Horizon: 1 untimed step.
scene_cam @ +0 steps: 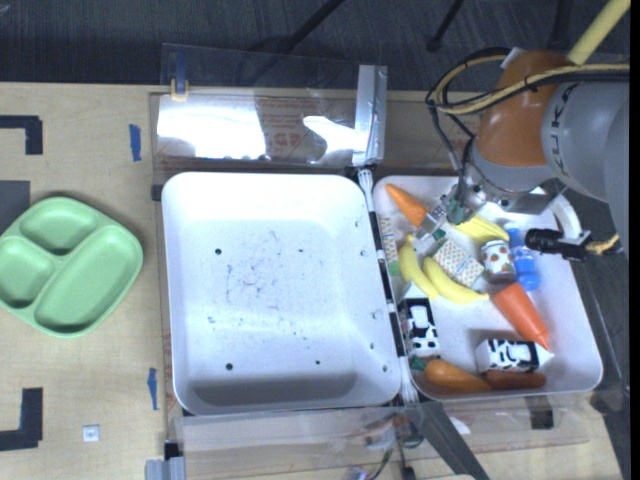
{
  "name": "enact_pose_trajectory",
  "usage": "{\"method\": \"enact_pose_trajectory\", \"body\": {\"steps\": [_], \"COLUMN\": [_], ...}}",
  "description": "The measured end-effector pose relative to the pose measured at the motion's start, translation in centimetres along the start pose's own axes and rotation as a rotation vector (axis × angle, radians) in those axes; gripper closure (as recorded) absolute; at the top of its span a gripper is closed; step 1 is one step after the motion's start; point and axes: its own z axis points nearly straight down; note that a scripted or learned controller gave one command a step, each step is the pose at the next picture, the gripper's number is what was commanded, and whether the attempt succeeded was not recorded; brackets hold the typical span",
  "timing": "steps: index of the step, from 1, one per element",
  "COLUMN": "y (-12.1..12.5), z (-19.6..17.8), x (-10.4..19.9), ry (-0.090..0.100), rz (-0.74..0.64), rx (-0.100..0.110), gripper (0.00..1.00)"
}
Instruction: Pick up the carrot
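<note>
An orange carrot [404, 203] lies in the right bin [588, 353] at its far left corner, pointing toward the bin's left wall. A second, thicker carrot [522, 311] rests on the right side of the same bin, below a small blue item. My gripper [440, 224] reaches down from the grey arm with the orange band and sits just right of the first carrot, over the upper end of a yellow banana [438, 280]. Nothing shows whether it holds anything.
The right bin also holds a checkered block [454, 258], a small can [497, 258], two black-and-white cow-patterned toys [421, 326], and an orange-brown oblong piece [455, 374] at the front. The left bin [190, 208] stands alongside. A green divided plate [66, 264] lies far left.
</note>
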Motion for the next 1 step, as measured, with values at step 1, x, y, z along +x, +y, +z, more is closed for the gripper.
{"method": "enact_pose_trajectory", "body": {"steps": [1], "y": [3.25], "z": [-8.21], "x": [1.16], "ry": [0.010], "rz": [-0.085], "rx": [0.011], "gripper": [1.00]}}
